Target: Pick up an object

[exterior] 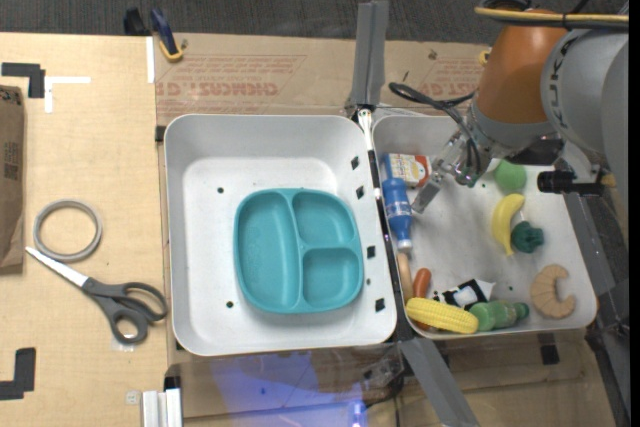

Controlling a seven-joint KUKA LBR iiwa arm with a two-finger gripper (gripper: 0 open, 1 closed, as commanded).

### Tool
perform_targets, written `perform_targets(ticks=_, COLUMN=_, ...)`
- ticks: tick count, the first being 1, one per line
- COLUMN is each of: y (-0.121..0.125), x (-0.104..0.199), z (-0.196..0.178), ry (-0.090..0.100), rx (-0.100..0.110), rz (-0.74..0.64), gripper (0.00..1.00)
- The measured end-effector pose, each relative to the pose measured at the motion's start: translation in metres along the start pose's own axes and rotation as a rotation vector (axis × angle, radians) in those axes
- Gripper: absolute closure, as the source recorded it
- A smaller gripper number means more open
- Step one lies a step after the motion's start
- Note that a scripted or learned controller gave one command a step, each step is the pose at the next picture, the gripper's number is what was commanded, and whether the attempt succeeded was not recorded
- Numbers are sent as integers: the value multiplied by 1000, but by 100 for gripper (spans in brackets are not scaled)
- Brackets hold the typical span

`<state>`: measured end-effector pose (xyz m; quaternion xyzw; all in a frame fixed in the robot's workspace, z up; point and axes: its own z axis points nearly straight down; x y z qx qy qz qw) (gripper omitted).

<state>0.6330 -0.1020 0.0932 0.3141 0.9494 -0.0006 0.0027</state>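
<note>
The right bin point(585, 245) holds several small items. A blue bottle point(397, 205) lies along its left wall, with a red and white carton point(410, 168) just behind it. Further right are a yellow banana point(506, 218), a light green piece point(510, 176) and a dark teal piece point(527, 238). Along the front lie a corn cob point(441, 316), a green cucumber-like item point(498, 315) and a tan croissant shape point(552, 292). My gripper point(445, 180) hangs low over the bin's back left part, just right of the carton and the bottle. Nothing is visibly held.
The left bin point(190, 215) holds a teal divided plate point(298, 248). On the bench to the left lie scissors point(110, 295) and a roll of tape point(68, 228). The grey and orange arm point(530, 75) covers the right bin's back right corner.
</note>
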Motion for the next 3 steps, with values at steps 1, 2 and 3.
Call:
perform_targets(ticks=1, y=0, x=-1, z=-10, ry=-5, rx=0, rz=-2, gripper=100)
perform_targets(ticks=2, y=10, x=3, z=-145, ry=1, rx=-1, rz=-34, gripper=100)
perform_targets(ticks=3, y=-17, x=37, z=1, ry=3, rx=0, rz=-60, gripper=100)
